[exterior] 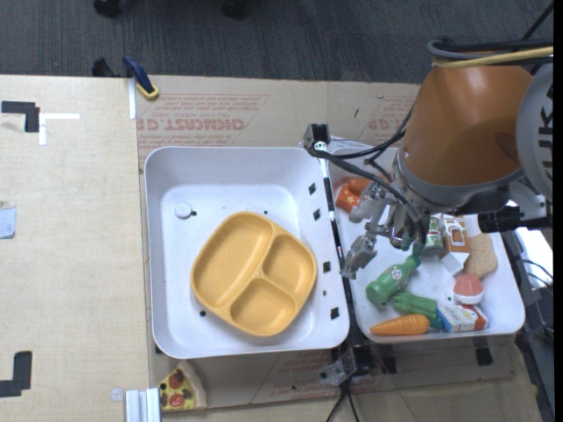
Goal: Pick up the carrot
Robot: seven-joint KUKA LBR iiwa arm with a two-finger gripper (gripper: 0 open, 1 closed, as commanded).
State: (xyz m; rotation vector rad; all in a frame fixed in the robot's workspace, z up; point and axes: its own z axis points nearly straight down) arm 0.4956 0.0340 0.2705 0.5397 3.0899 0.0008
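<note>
The carrot (400, 325) is orange and lies flat near the front edge of the right bin (506, 310). My gripper (383, 244) hangs over the left part of that bin, behind the carrot and apart from it. Its fingers stand open with nothing between them; one fingertip (360, 256) is close to the bin's left wall. A green bottle (393, 280) lies between the gripper and the carrot.
Around the carrot lie a green vegetable (417, 304), a small carton (460, 316), a red-and-white item (468, 287), a cracker (481, 255), a juice box (453, 233) and an orange-red item (352, 194). The left bin (163, 236) holds a yellow divided plate (255, 273).
</note>
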